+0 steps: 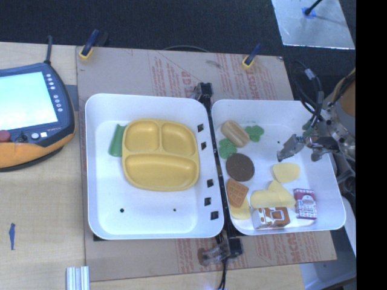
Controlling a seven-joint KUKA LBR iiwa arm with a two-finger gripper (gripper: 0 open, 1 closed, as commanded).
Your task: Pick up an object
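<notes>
Left bin (103, 162): yellow tray (161, 154). Right bin (329, 180): toy food (239, 167).

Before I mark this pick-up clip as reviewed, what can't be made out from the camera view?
- Arm: cut off by the right edge; the gripper reaches over the right bin.
- Green item in the left bin: mostly hidden behind the yellow divided plate.
- Yellow pieces overlap, so their outlines merge.
- Print on the small cartons: too small to read.
- Pendant: cut off by the left edge.
</notes>
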